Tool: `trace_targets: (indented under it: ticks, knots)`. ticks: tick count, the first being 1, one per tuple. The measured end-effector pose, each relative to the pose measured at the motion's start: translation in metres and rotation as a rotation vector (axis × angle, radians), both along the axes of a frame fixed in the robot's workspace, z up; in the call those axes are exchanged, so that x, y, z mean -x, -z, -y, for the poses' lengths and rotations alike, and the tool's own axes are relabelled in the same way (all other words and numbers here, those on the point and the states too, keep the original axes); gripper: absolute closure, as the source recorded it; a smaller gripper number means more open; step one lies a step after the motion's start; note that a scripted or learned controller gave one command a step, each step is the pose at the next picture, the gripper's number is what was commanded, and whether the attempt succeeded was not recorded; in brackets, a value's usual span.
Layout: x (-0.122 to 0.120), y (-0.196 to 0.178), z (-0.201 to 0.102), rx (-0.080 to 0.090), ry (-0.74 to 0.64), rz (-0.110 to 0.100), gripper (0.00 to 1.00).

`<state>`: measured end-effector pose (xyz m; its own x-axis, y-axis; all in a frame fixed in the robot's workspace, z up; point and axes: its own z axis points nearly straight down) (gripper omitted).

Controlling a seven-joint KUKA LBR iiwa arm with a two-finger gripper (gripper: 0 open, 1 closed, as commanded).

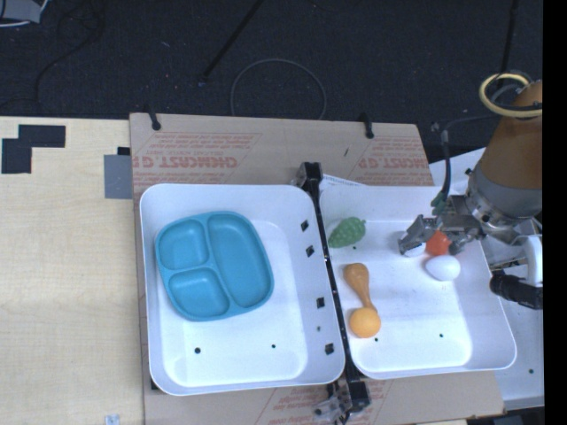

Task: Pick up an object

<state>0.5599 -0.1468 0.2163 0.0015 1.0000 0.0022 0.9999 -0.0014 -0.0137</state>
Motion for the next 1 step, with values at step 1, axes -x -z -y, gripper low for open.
trace_targets:
  ticks: [1]
  knots:
    - [-0.0026,-0.0062,0.0003,0.002,-0.002,0.012,0.0]
